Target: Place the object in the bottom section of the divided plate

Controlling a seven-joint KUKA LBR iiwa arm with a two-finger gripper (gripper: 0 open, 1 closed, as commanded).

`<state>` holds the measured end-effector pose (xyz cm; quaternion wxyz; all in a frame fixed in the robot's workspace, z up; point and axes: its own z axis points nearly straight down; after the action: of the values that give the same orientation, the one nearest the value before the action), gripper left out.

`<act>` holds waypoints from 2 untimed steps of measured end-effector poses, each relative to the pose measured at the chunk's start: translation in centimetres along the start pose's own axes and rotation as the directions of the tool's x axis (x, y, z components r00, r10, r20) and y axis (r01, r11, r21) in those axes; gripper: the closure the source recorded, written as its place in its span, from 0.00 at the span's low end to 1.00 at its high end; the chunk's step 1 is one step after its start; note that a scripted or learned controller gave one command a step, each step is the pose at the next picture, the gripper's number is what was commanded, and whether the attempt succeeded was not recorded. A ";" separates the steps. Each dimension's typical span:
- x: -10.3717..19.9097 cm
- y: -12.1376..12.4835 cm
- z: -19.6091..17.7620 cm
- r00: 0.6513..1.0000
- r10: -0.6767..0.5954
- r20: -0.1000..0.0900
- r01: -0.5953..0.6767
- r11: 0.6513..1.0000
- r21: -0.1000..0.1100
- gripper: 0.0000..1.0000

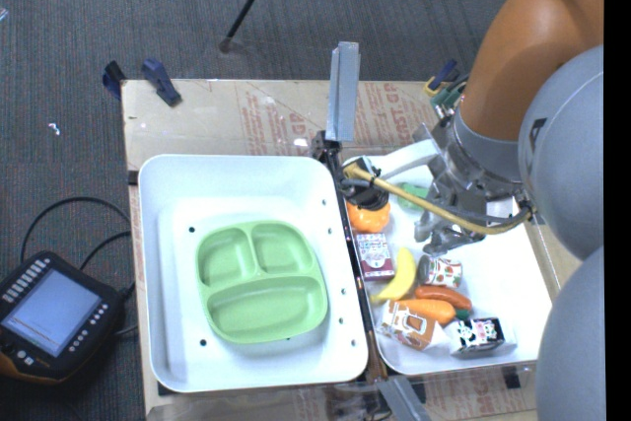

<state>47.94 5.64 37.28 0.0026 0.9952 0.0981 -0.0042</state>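
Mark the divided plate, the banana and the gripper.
divided plate [210,254], camera view, left rim of the green plate.
banana [398,278], camera view, middle of the yellow curve.
gripper [442,234], camera view, between its fingertips.

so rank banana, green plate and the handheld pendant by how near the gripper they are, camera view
Gripper is over the right bin.
1. Banana, right bin, just below-left of it.
2. Green plate, left bin.
3. Pendant, on the floor at far left.
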 end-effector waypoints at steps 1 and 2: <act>5.2 -6.0 -6.3 1.000 0.001 -0.003 -0.001 1.000 -0.001 1.00; 2.7 -14.4 0.5 1.000 0.001 -0.003 -0.001 1.000 -0.002 1.00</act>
<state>47.79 20.29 36.69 0.0033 0.9952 0.0975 -0.0029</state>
